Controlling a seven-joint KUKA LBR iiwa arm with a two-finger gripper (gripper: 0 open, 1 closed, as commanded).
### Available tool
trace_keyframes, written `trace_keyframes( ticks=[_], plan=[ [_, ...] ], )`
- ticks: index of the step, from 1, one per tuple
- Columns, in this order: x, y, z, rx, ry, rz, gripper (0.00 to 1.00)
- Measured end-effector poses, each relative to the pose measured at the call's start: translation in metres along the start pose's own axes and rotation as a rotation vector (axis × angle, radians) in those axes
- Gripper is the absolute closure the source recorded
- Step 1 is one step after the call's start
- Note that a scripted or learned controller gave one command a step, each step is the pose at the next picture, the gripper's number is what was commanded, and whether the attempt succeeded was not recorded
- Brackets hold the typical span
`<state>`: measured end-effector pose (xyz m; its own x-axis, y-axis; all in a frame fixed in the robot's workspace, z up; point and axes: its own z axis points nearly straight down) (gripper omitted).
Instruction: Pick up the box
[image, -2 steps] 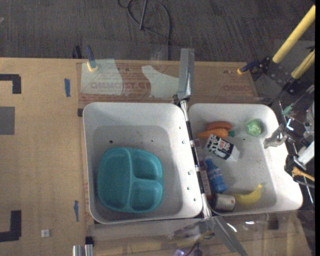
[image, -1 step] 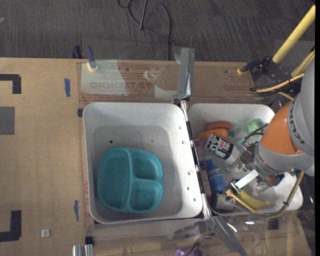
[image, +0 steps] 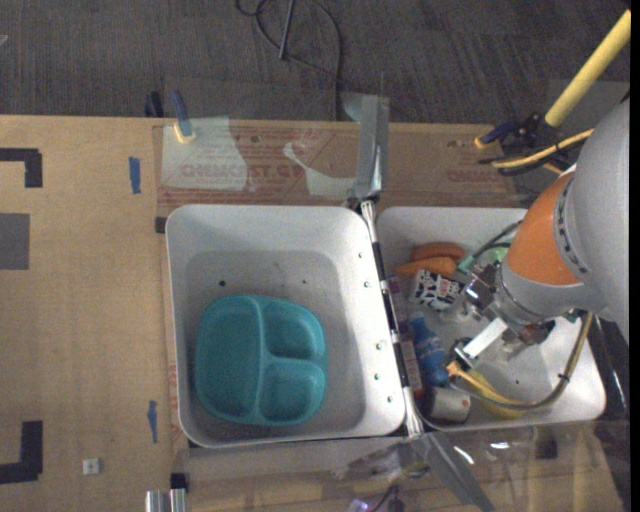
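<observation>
One box (image: 436, 289): lying in the right bin (image: 590, 395), white with black blotches, near the bin's upper left part, just below the orange items.
Orange items (image: 436, 254): resting at the top of the right bin, touching or nearly touching the box.
Tool (image: 482, 345): hanging over the middle of the right bin, right of and below the box, apart from it; spread or pressed together, impossible to tell.
Arm (image: 560, 250): reaching in from the right, orange band sitting above the wrist.
Blue object (image: 430, 355): lying along the right bin's left wall, below the box.
Yellow piece (image: 495, 398): curving across the right bin's floor, below the tool.
Small cup-like item (image: 448, 403): sitting near the right bin's lower left corner.
Left bin (image: 200, 235): holding a teal divided plate (image: 260, 358).
Surface (image: 80, 300): carrying both bins side by side.
</observation>
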<state>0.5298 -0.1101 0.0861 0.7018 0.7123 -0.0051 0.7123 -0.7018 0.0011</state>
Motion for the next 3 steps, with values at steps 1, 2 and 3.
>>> trace_keyframes(
  ticks=[1, 2, 3],
  plan=[
    [-0.09, 0.015, -0.049, 0.011, -0.003, 0.294, 0.0],
    [-0.061, -0.012, 0.001, 0.002, 0.001, 0.25, 0.0],
    [-0.061, -0.012, 0.001, 0.002, 0.001, 0.251, 0.0]
  ],
)
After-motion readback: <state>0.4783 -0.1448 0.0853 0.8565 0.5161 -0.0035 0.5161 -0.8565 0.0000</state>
